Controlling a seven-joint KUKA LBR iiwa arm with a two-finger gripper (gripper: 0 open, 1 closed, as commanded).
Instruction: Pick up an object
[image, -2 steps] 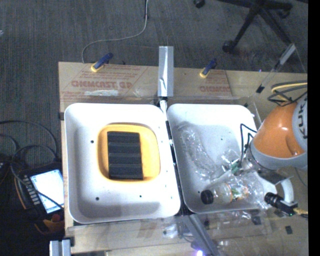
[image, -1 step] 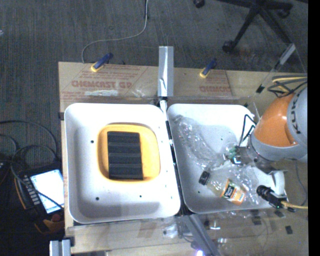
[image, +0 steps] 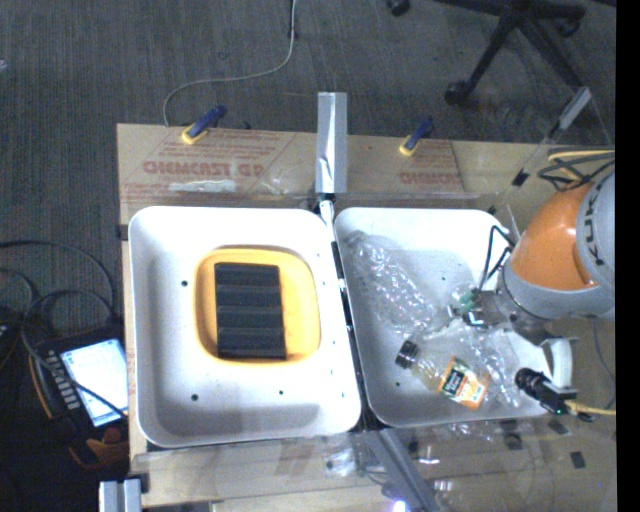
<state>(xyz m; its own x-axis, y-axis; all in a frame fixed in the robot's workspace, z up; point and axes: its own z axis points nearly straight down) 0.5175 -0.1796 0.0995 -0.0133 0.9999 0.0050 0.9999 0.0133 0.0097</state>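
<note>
The right bin holds a crumpled clear plastic bottle at its left. A small bottle with a black cap and an orange label lies near the front wall. More clear crinkled plastic sits beside it. My gripper reaches down into the right half of this bin, just above the clear plastic and behind the small bottle. The grey wrist and orange band cover much of it. A yellow tray with a black ribbed insert lies in the left bin.
The two bins meet at a raised wall. A metal upright stands behind that join. Two blue and yellow clamps hold the cardboard at the back. Cables and a black plug hang by the right bin's front right corner.
</note>
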